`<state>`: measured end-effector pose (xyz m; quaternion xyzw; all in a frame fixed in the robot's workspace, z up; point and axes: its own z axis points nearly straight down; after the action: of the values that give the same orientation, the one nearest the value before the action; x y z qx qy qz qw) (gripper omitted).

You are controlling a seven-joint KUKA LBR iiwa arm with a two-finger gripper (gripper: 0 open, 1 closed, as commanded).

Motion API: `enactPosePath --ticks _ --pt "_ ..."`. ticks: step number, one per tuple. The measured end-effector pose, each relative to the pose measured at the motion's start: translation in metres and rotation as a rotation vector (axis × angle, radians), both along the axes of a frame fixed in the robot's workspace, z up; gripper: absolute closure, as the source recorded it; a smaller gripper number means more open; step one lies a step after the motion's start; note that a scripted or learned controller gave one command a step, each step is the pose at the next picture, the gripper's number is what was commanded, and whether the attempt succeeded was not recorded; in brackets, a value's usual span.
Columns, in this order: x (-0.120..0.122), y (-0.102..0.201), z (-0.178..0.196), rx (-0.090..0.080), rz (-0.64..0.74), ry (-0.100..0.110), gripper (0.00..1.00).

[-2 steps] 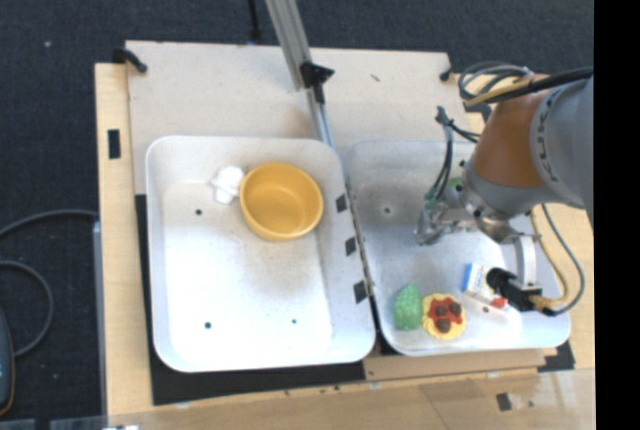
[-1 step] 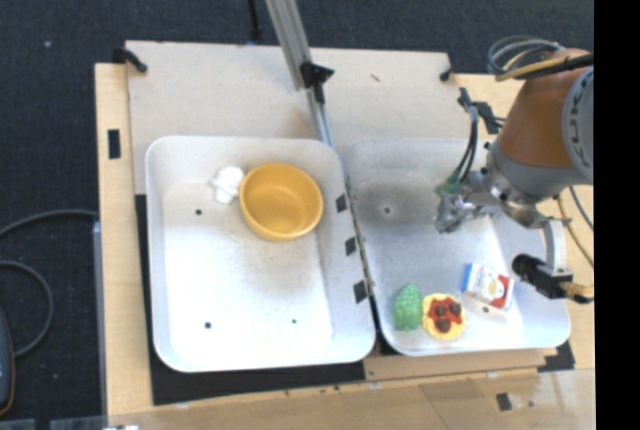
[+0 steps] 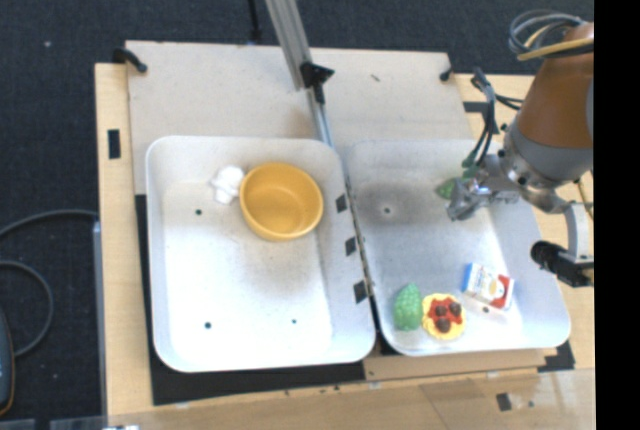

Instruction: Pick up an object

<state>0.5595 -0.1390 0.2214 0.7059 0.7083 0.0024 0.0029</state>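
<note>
Camera view, yellow bowl (image 3: pixel 281 201), gripper (image 3: pixel 462 202) apart

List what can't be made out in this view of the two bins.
- Gripper, camera view: the wrist covers it and it is small, so the fingers' state is unreadable.
- Green thing at the gripper: partly hidden by it; identity and whether it is gripped are unclear.
- Small box: print too small to read.
- White lump beside the yellow bowl: too blurred to identify.

Your arm (image 3: pixel 556 113) reaches in from the right, its orange band uppermost and the grey wrist angled down and leftward. The gripper (image 3: pixel 462 199) hangs low; something greenish sits at its tip, perhaps between the fingers.
</note>
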Motion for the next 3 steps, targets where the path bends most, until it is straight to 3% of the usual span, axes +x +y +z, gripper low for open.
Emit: enactPosePath --ticks 1,2,3 --pt "0.002 -0.001 0.043 -0.001 0.000 0.002 1.00" --pt "-0.006 0.052 0.050 0.003 0.004 0.005 1.00" --pt "-0.013 0.102 0.035 0.001 0.003 0.007 1.00"
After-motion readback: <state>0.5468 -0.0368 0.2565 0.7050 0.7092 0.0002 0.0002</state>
